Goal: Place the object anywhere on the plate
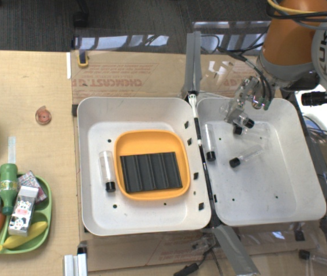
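The arm reaches in over the back of the right bin (pixel 310 171), its tool (pixel 245 112) low near that bin's rear left part. It appears to be gripping 1 clear tube with a black cap (pixel 239 121) — though the tube is transparent and the fingers are small here, so whether they are truly clenched on it cannot be told. 2 more clear tubes lie in the same bin: 1 (pixel 208 142) along the left wall, 1 (pixel 245 156) near the middle. A 4th tube (pixel 106 170) rests in the left bin (pixel 88 154), just beside the yellow plate (pixel 151 141), not on it.

In my judgement the step in hand is the pick, at or just after the grasp; the plate carries only a dark ribbed insert (pixel 151 172), so nothing has been placed yet.

The next move calls for a lift high enough to clear the 2 adjoining bin walls and the divider between them, then a carry leftward to the plate. The plate's raised rim is the edge to mind; a round tube may roll, so the ribbed centre looks the safer spot. Open room above the left bin is ample — the surface beyond it holds toy food well apart.
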Controlling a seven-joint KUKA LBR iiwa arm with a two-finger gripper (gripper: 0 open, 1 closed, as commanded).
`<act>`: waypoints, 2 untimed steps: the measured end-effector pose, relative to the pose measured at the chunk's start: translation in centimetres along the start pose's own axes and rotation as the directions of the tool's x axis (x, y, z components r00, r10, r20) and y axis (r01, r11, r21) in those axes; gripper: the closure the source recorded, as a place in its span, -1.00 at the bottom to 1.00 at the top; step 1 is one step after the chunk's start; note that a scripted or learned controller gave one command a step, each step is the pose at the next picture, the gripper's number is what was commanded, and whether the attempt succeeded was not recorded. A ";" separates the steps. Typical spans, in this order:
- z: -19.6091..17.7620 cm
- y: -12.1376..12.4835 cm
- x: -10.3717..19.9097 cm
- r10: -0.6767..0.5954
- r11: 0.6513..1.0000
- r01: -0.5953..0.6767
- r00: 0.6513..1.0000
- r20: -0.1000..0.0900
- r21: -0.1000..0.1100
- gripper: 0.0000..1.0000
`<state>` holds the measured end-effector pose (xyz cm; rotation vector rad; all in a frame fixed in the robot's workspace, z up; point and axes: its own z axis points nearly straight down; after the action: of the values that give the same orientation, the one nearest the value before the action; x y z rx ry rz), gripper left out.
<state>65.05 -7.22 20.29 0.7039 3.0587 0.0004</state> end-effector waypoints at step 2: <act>-2.7 -6.1 -3.2 -0.289 0.957 0.289 0.957 0.003 -0.001 1.00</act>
<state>65.26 -14.13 22.96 0.2494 3.1259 0.0008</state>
